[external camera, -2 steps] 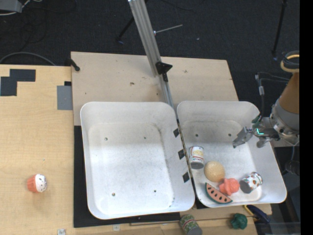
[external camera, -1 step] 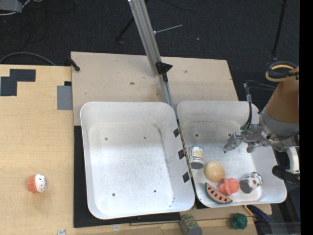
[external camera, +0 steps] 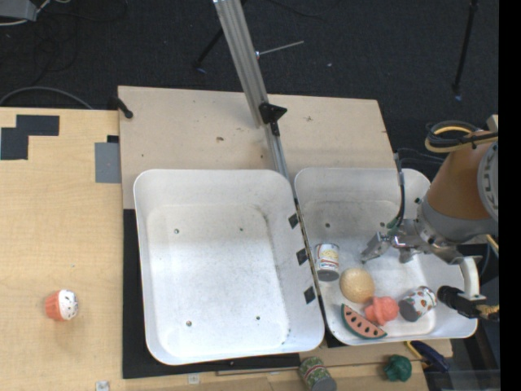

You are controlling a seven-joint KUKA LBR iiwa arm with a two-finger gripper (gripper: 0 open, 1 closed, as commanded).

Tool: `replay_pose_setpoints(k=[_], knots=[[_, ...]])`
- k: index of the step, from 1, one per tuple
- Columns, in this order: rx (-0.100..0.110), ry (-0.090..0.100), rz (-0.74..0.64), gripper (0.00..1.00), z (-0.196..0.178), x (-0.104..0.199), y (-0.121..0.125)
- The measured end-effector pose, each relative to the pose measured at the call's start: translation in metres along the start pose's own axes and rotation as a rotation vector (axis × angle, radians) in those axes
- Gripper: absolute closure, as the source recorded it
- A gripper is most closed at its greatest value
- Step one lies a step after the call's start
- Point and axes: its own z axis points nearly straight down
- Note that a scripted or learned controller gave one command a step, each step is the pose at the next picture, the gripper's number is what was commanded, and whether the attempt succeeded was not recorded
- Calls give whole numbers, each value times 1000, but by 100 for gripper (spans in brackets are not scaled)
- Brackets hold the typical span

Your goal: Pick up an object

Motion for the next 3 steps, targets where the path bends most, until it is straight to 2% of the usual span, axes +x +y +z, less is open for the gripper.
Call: replay_pose_setpoints(k=[1, 3], knots=[[0, 1, 2, 100, -11, -1, 0], [-5, -1, -1, 100, -137, -4, 3]])
